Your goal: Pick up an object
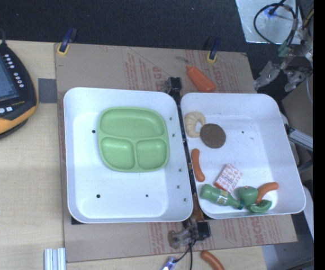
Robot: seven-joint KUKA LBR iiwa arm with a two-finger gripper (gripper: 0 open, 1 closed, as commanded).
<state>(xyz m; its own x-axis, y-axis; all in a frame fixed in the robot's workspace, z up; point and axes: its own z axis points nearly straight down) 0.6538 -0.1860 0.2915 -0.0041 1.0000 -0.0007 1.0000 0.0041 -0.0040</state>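
On my bench, the left shallow white bin carries a green divided plastic plate. The right shallow white bin has open floor along its right side. A smooth orange toy sausage lies by its left wall, long axis running far to near. The end effector hangs beyond the far right corner; I cannot tell whether it is open or closed.
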